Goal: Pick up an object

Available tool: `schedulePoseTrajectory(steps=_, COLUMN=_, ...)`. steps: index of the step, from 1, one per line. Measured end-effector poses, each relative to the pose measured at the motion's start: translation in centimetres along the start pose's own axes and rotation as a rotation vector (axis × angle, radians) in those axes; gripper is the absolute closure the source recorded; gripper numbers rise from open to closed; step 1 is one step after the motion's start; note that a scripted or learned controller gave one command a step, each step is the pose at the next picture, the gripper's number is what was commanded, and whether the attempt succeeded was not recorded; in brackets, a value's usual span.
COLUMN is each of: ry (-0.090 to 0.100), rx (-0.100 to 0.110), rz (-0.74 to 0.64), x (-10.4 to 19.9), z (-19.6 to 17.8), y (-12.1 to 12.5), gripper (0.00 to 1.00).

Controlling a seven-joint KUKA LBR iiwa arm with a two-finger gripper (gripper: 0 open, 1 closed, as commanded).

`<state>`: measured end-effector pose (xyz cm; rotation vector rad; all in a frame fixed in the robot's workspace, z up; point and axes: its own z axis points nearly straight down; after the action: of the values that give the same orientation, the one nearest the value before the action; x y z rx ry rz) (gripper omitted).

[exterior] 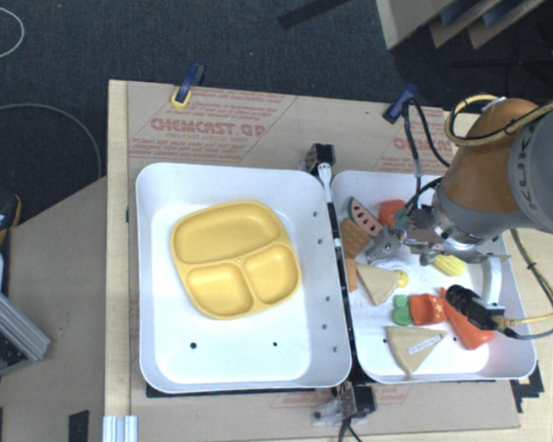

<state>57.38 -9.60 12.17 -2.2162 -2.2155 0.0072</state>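
Plenty to choose from in the right bin [497,362]: tan wedge [377,285] near the left wall, brown slice [354,239] just beyond it, watermelon slice [363,214] and red piece [392,211] toward the far left corner, yellow piece [449,265] mid-bin, green-and-red piece [416,309], orange carrot [466,328], and second wedge [412,348] by the near edge.

Looks like the approach step: hangs with the gripper [385,247] low over the bin's left half, between brown slice and tan wedge (nothing seen clamped). Cannot tell whether apart or together; too small and blurred.

Calls next for settling on one target, probably the tan wedge, then centring over it and descending straight. Appears flat, triangular, matte, likely light. Lies close to neighbours, so risks nudging them.

Leaves aside the yellow divided plate [235,258] in the left bin [157,334].
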Motion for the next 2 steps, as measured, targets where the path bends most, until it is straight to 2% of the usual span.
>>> schedulePoseTrajectory(steps=1, ry=-0.003, rx=-0.01, rz=0.0, x=0.0, z=3.7, y=0.1, gripper=0.0)
schedulePoseTrajectory(steps=2, ry=-0.003, rx=-0.015, rz=0.002, x=0.0, z=2.5, y=0.2, gripper=1.0)
